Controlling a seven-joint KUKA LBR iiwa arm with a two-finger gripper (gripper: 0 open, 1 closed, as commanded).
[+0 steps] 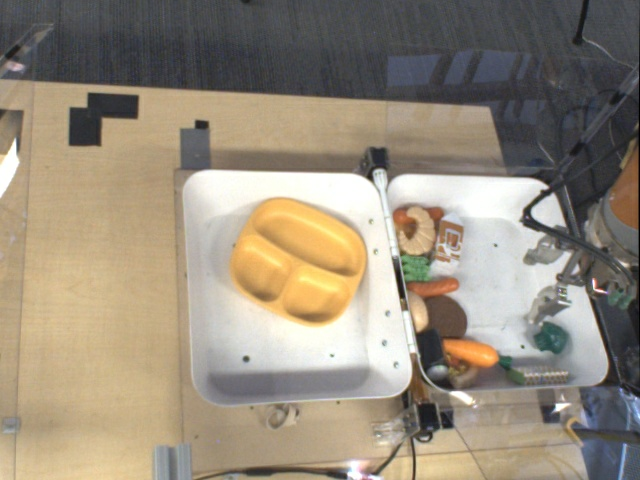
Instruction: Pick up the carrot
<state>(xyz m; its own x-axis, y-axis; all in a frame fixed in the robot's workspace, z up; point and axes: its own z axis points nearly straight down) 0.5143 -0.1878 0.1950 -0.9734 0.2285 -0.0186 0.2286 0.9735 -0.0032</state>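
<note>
1. We see the wooden bench [90, 268] across most of the frame, with dark floor along the top.
2. The left bin [215, 368] sits at the centre of the frame. It holds a yellow tray [298, 258] with three compartments, tilted a little.
3. The right bin [490, 203] touches the left one, in the right part of the frame. Its objects lie mostly in a column along its left wall.
4. The arm [620, 213] enters from the right edge, with an orange band visible there.
5. The gripper [553, 290] hangs over the right side of the right bin. We cannot tell how far apart its fingers stand, and we see nothing between them.
6. A brown round item [445, 317] lies in the middle of the column, under a red-orange piece [436, 288].
7. The carrot [470, 352] lies in the lower left part of the right bin, just below the brown item, well apart from the gripper.
8. A small green object [550, 339] lies just below the gripper.
</note>
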